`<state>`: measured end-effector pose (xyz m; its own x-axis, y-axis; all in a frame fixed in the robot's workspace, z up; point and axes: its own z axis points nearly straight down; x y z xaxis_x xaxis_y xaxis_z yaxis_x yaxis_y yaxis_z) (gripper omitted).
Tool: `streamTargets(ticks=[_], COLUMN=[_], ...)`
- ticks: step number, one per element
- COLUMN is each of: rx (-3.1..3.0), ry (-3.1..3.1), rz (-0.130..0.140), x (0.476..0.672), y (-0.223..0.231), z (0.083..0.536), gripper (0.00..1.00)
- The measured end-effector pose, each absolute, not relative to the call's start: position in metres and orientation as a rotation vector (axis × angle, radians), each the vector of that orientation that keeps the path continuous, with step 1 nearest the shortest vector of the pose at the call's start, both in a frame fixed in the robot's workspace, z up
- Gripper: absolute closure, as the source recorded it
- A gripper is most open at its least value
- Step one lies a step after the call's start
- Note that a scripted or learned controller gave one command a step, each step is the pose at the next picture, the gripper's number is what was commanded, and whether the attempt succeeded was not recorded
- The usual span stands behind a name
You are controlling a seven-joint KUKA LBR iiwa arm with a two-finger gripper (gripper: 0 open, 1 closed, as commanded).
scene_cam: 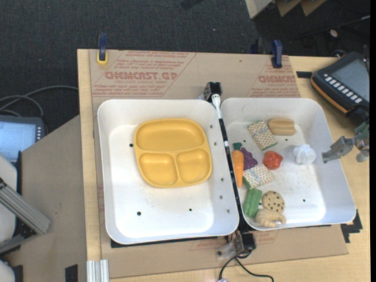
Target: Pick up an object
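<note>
Camera view, read from the frame's left: the left bin (117, 210) holds a yellow divided plate (173, 151) in its upper middle, and nothing in it looks involved in the pick. Next comes the divider between the two bins, and just right of it the right bin (329, 187), where all the small objects lie. Along its left wall sit a toy carrot (238, 164) with a purple piece (249, 157) touching it, and below them a green piece (252, 201). Toward the centre are two patterned cracker-like squares (261, 134), one above and one lower, a red tomato-like piece (272, 159), a chocolate-chip cookie (272, 201) and a pale lumpy item (270, 217) at the bottom edge. Higher up lies a tan bread roll (281, 126), and to its lower right a white crumpled object (304, 154).

At the far right of the frame, the gripper (339, 149) sits over the right bin's right rim, near the white crumpled object but apart from it. Its grey parts are too small and blurred here; whether the jaws are spread or closed I cannot tell, though nothing is visibly between them.

As a judgement, the task is barely begun: every object rests in the bin, none lifted. Approach, grasp and lift all remain.
</note>
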<state>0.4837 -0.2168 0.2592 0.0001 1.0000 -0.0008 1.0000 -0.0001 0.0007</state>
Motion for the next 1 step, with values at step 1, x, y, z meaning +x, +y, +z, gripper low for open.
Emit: streamTargets(ticks=[1], rx=[2.228], ry=[2.232], rz=[-0.004], x=[0.4774], y=[-0.1725], z=[0.0836], gripper=[0.0])
